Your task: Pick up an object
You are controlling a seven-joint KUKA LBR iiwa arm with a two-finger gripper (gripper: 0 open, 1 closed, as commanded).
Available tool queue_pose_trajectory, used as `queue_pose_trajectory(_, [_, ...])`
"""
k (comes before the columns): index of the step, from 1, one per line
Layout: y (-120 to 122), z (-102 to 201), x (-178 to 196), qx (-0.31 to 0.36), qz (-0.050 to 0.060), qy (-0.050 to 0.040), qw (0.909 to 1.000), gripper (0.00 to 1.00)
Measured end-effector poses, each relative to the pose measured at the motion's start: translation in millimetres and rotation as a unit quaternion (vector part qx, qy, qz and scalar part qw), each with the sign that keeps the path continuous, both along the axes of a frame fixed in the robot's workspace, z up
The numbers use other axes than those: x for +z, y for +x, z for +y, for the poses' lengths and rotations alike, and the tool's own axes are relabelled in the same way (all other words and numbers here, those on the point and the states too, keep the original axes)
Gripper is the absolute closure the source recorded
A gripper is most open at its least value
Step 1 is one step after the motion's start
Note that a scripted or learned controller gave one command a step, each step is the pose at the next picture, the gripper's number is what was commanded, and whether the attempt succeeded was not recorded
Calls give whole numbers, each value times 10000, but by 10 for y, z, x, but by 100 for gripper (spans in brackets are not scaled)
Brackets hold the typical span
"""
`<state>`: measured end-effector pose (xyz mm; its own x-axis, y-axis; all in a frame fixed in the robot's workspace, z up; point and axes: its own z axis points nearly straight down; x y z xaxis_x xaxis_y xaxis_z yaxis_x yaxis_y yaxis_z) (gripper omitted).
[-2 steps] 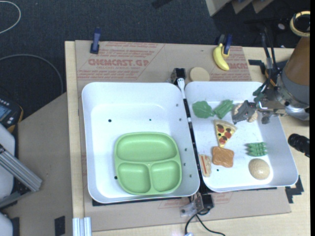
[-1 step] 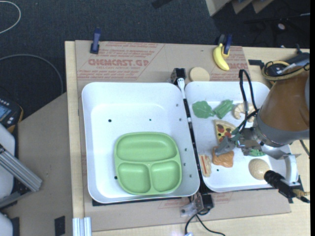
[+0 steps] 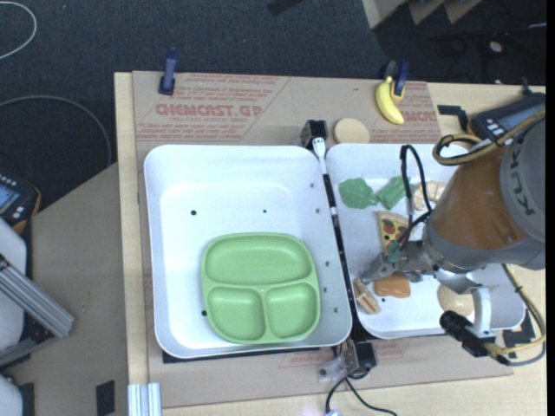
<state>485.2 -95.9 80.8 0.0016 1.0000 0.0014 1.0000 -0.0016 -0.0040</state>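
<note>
1. I see even, bright overhead light; the left white bin (image 3: 238,180) reads near clipping on its floor, without a hard hotspot.
2. Shadows are soft: a faint one rims the green tray (image 3: 258,286), and a darker one lies under the arm (image 3: 486,206) in the right bin (image 3: 364,167).
3. The dark carpet (image 3: 78,33) is underexposed and shows little texture.
4. Focus is moderate; print on the tabletop (image 3: 208,107) is legible but soft.
5. Small items near the end effector (image 3: 381,267) blur together.

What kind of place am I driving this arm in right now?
Probably a robotics lab test bench: two white bins clamped on a board, toy food such as a banana and green divided plate, plus loose cables.
</note>
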Motion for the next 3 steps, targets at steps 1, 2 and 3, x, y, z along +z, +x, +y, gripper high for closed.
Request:
queue_pose_trajectory(1, [8,-2,144,-2,-31,-10,10000,100])
queue_pose_trajectory(2, [7,0,238,-10,-37,-12,10000,100])
queue_pose_trajectory(3, [6,0,233,-8,-32,-10,10000,0])
